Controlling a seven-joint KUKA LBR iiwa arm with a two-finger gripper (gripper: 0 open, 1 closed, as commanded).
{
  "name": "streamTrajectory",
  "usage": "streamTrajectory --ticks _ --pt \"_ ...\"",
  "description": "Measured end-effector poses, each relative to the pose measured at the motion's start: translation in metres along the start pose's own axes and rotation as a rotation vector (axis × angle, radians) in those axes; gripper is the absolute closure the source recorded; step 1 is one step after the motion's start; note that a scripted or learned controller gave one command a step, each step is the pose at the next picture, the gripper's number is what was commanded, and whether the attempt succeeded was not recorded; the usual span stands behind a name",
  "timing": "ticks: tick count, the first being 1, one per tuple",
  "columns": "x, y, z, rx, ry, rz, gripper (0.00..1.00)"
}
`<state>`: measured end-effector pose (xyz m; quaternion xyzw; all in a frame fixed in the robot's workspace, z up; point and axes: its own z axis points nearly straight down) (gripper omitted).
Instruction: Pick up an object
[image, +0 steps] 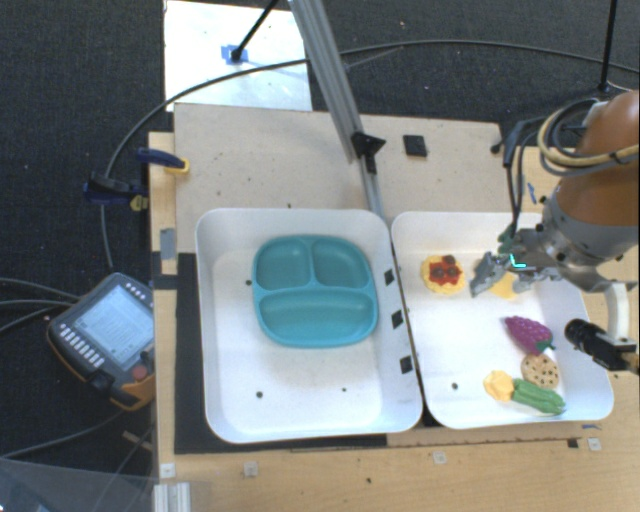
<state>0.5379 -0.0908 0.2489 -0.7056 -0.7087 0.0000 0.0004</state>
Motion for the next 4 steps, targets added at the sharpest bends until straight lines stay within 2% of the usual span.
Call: streamTrajectory --ticks 1,3,4 --pt "0.0 0.001 -0.001 -0.002 0.0 0.0 0.0" --pt "-0.004 0.0 0.081 0.0 0.0 0.004 0.0" --pt "-0.003 -0.009 0.13 0.001 0.0 0.003 0.0"
